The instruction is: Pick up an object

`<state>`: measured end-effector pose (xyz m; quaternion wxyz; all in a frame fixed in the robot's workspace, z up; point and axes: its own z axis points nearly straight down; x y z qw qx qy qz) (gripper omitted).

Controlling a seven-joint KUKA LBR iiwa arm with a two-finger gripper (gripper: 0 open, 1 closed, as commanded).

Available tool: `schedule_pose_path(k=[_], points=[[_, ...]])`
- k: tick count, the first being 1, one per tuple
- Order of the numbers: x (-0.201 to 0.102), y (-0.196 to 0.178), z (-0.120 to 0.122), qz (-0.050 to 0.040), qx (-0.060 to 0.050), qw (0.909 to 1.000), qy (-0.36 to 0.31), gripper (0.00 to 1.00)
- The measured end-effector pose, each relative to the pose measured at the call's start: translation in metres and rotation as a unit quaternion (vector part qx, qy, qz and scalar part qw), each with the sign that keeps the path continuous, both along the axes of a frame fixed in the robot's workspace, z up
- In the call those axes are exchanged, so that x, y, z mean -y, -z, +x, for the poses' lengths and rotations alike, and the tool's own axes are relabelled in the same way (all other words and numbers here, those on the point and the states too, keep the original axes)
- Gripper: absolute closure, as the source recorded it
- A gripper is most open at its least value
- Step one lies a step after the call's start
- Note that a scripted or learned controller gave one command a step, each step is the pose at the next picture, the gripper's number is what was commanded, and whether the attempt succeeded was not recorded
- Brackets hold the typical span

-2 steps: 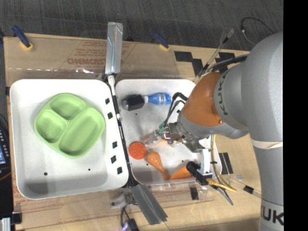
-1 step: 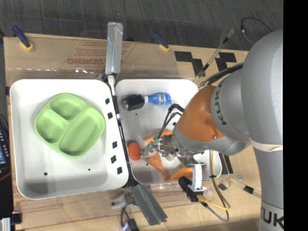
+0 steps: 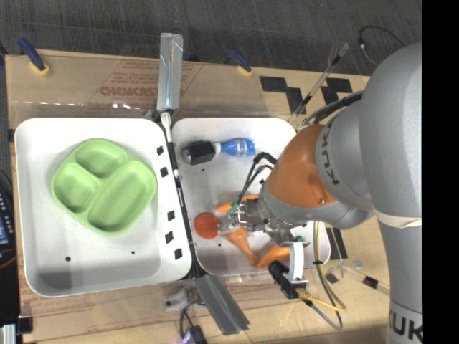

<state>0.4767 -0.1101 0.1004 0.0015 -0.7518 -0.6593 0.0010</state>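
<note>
In the right bin [image 3: 215,131] my gripper [image 3: 233,224] reaches down among small orange things near the bin's front. A red-orange ball [image 3: 206,224] lies just to its left, almost touching. An orange stick-like piece [image 3: 242,244] pokes out below the wrist and another orange piece [image 3: 275,255] lies to its right. Further back in the same bin lie a black block [image 3: 199,151] and a blue bottle [image 3: 237,147]. The arm's wrist hides the fingertips.
The left bin [image 3: 29,192] holds a green sectioned plate [image 3: 105,185]. A grey divider strip [image 3: 170,70] runs between the bins. The arm's big grey and orange body [image 3: 323,170] covers the right bin's right half. Cables hang at the front right.
</note>
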Motion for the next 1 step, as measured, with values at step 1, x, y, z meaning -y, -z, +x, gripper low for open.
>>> schedule_pose_path(k=[1], points=[[-0.0136, -0.1117, 0.0536, -0.0001, 0.001, 1.0000, -0.005, 1.00]])
